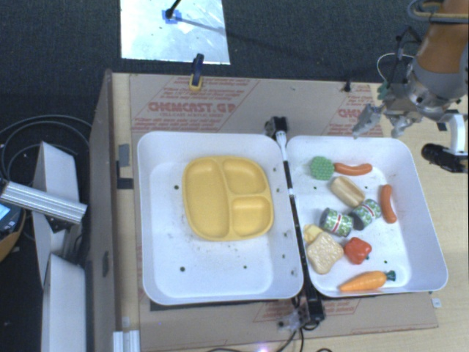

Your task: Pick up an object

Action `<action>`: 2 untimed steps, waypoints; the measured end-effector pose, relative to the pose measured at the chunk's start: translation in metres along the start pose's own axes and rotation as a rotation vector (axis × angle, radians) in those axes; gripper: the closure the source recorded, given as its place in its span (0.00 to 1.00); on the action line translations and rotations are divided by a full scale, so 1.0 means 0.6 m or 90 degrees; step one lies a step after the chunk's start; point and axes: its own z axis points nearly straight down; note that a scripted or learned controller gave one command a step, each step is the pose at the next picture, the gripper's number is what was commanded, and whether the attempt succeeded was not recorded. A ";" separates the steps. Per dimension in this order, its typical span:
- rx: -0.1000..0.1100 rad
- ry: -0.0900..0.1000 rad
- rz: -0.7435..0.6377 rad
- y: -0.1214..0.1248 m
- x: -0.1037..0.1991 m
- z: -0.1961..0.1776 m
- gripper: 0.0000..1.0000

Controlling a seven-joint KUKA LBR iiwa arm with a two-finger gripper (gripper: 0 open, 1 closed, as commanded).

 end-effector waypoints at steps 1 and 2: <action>0.002 0.002 -0.001 -0.019 0.093 0.153 0.00; 0.001 0.001 -0.001 0.003 0.104 0.240 0.00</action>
